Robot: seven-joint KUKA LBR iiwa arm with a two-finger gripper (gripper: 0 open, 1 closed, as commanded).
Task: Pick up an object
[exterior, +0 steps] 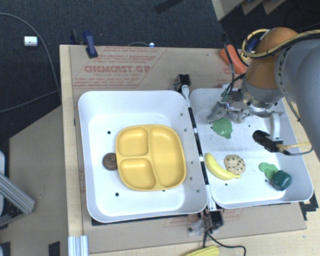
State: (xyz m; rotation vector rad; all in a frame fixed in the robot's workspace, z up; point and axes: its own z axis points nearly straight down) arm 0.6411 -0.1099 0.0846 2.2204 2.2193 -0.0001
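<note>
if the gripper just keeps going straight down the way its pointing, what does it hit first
Most likely the green leafy piece, which lies right under the gripper in the right bin. Height above it is hard to judge from this slanted view, so it may already be touching.

Both bins, left (90, 143) and right (298, 188), are white. The divided plate (149, 157) is yellow. The round piece (110, 161) at its left edge is brown. The banana (220, 168) is yellow. The cookie (234, 165) is tan with dark speckles. The leafy piece (222, 127) is green. The bottle-shaped piece (276, 176) is green with a darker teal end.
</note>
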